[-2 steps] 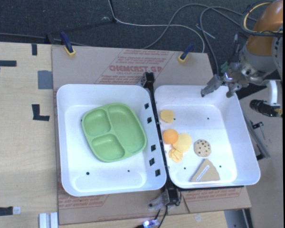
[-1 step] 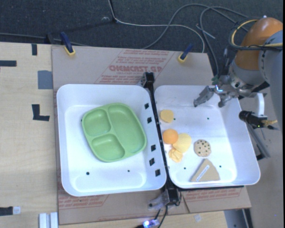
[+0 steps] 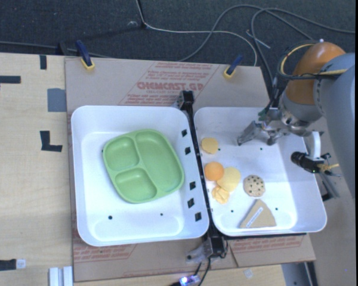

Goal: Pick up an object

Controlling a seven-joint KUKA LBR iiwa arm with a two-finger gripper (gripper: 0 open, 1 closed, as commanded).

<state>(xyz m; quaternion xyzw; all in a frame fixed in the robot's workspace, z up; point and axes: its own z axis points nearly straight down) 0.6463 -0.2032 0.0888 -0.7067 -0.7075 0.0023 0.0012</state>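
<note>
Five food pieces (image 3: 214,171) fill the right bin (image 3: 298,210); one green tray (image 3: 143,165) left.

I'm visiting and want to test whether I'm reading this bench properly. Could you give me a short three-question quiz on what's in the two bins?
1. True or false: the green divided plate lies in the left bin.
2. Which item in the right bin lies nearest the front edge? A) the chocolate-chip cookie B) the tan wedge C) the orange ball
3. Fill in: the robot's hand hangs over the ______ bin.

Key
1. True.
2. B. The cookie and the ball lie further back.
3. Right, over its bare back part, behind the food pieces and touching none.
</note>
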